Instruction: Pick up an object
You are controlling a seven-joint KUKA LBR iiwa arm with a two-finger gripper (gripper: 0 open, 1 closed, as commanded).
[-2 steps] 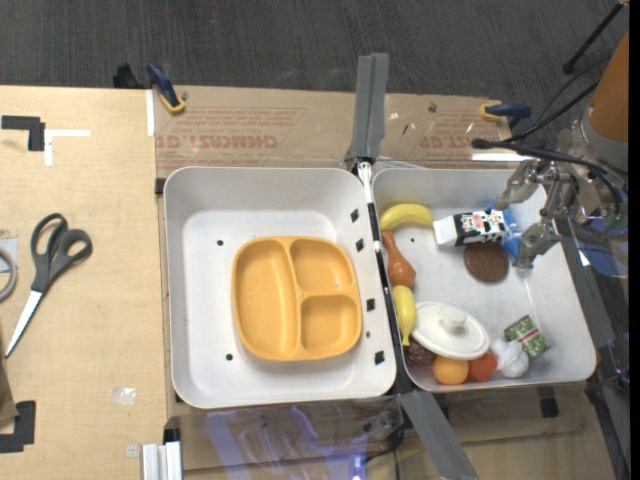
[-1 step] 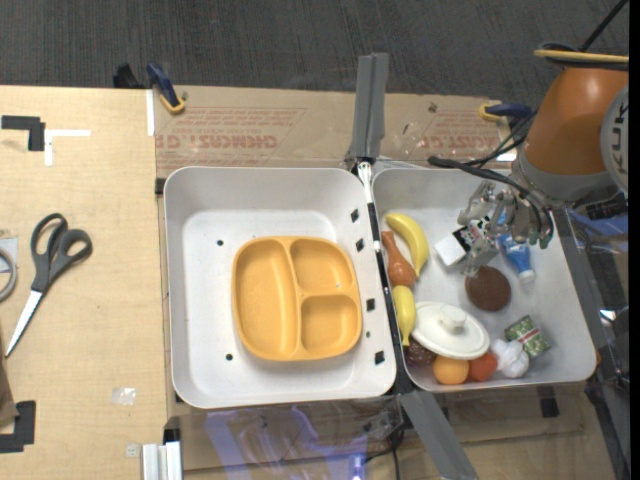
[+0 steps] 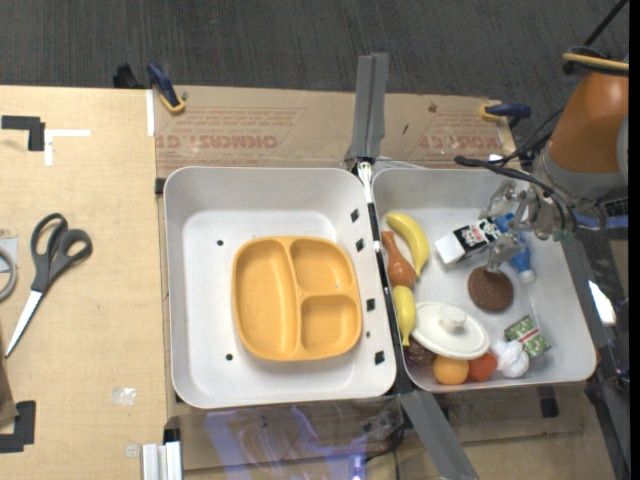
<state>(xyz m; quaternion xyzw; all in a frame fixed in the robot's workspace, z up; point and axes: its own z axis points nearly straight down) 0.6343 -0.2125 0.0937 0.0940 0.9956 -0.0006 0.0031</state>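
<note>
My gripper (image 3: pixel 500 252) hangs over the back right part of the right bin (image 3: pixel 575 298), below the orange-banded wrist (image 3: pixel 592 118). Directly under it and a little toward the front lies a brown round object (image 3: pixel 491 291). A small black-and-white carton (image 3: pixel 467 239) sits just to its left, and a blue bottle (image 3: pixel 521 260) just to its right. I see nothing held in the gripper.
The right bin also holds a banana (image 3: pixel 411 236), an orange carrot-like piece (image 3: pixel 397 257), a yellow fruit (image 3: pixel 403 309), a white lidded dish (image 3: pixel 451 330), an orange (image 3: pixel 450 371), a tomato (image 3: pixel 483 366), a white bulb (image 3: pixel 513 360) and a green carton (image 3: pixel 528 336). A yellow divided plate (image 3: pixel 297 297) lies in the left bin (image 3: pixel 190 298). Scissors (image 3: pixel 45 258) rest on the bench.
</note>
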